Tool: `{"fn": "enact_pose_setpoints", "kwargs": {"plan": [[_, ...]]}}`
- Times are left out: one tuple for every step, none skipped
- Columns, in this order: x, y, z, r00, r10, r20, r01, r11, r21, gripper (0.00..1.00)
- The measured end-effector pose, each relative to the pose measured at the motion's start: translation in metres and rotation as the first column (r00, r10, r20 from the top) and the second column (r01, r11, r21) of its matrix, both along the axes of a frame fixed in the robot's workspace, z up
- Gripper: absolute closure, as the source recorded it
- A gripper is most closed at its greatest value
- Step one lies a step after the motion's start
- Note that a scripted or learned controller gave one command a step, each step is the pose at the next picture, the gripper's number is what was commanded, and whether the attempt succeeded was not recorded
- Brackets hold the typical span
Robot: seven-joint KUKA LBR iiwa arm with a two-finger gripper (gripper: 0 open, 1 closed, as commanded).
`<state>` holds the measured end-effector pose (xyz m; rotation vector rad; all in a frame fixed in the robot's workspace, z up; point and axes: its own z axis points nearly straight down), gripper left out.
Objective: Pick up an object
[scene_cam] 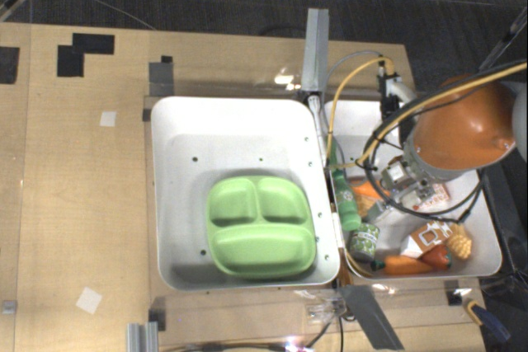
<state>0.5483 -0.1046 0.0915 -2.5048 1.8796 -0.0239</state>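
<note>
The bench [82, 202] carries two white bins side by side. The left bin [190, 136] holds one green divided plate [261, 225], which has three compartments and lies in the bin's near half, close to the wall shared with the right bin. The right bin [487, 251] holds a small cluster of objects: one green bottle [349, 214] lying along the shared wall, one dark round can [363, 241] just below the bottle, one orange carrot [408, 265] lying along the bin's near wall, one small carton with a red and white label [429, 237] just above the carrot, and one yellow knobbly item [459, 241] just right of the carton. An orange piece [363, 195] shows beside the bottle, partly covered. One arm reaches in over the right bin, its orange band [462, 132] above the bin's centre. The gripper [404, 181] hangs below the band, amid cables, over the upper-middle part of the right bin; whether it is released or clenched cannot be told. The bottle lies just left of the gripper, and the carton, carrot and yellow item lie below it, toward the near wall.
</note>
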Motion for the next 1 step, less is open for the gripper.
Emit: {"fn": "enact_pose_setpoints", "kwargs": {"plan": [[-0.0015,0.0036,0.0000,0.997,-0.079,-0.002,0.079,0.997,-0.002,0.00]]}}
